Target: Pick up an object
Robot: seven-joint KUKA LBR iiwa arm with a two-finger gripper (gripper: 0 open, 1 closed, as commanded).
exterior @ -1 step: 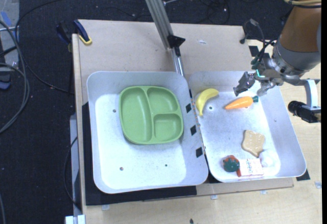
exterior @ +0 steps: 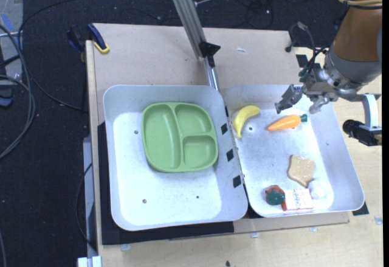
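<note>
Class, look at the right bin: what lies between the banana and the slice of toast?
In the camera view, bare white bin floor lies between the banana and the toast; the carrot sits off to the side.

A robotics lab: plywood bench (exterior: 255, 47), loose floor cables (exterior: 42, 10), aluminium camera pole (exterior: 185, 7).

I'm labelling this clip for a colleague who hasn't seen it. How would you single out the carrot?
Look in the right white bin, toward its far edge just below the gripper. The carrot is the orange tapered piece with a green tip, right of the yellow banana.
</note>
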